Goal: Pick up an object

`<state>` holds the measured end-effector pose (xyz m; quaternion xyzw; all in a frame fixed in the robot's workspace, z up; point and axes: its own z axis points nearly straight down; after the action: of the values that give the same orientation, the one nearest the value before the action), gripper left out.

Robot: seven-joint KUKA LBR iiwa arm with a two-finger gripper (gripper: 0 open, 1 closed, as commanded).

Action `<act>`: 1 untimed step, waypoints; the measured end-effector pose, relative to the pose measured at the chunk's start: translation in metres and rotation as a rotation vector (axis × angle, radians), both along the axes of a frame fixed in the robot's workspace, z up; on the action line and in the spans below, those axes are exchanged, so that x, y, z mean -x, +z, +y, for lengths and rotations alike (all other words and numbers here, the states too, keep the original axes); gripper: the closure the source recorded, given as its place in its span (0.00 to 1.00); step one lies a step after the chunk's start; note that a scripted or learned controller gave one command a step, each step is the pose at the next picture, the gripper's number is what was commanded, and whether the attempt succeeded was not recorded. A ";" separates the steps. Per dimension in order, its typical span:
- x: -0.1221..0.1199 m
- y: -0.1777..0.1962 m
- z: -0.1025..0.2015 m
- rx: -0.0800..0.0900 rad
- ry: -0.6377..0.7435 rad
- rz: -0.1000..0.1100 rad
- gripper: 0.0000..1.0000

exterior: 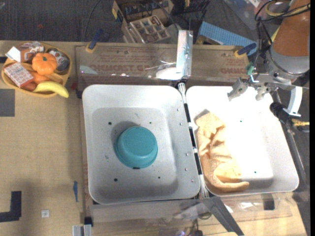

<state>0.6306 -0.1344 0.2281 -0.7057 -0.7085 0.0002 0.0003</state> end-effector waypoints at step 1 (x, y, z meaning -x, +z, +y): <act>0.059 -0.134 0.024 0.001 0.001 -0.004 0.00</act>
<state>0.5717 -0.1106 0.0941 -0.7052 -0.7090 -0.0008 -0.0016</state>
